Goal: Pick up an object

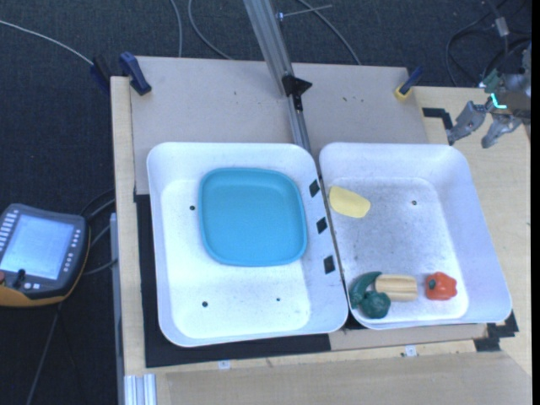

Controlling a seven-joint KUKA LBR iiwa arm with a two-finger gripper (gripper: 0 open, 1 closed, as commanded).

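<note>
While raised at the far right edge beyond the bins, gripper (479, 128) with fingers spread apart, well apart from yellow piece (348, 202), green pepper (369, 294), corn cob (396, 287) and red tomato (440, 286) in right bin (472, 218), blue plate (252, 216) in left bin (173, 226), tan counter (211, 99), dark carpet with cables.

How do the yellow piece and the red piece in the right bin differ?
The yellow piece is pale, flattish and larger; the red piece is small, rounded and has a green top. The yellow piece lies alone by the bin's far left wall; the red piece sits at the near edge, beside a tan block. Both lie in the right bin.
</note>
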